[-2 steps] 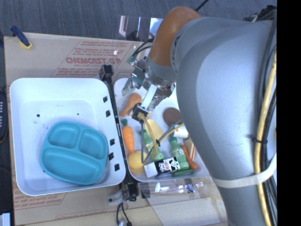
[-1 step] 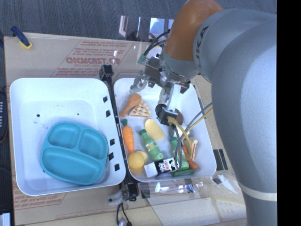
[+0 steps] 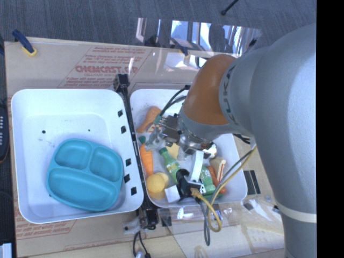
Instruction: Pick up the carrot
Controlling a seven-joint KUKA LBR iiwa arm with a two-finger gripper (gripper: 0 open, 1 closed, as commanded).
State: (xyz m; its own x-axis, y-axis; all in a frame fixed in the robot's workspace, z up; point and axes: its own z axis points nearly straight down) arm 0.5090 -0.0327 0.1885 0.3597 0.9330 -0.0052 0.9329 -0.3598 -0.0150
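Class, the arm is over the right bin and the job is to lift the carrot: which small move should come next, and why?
Probably shift the gripper toward the bin's left wall and lower it: the carrot lies there, beside the green bottle.

Bright, even light; glare on the clear panel [image 3: 199, 36]; the picture looks slightly soft.
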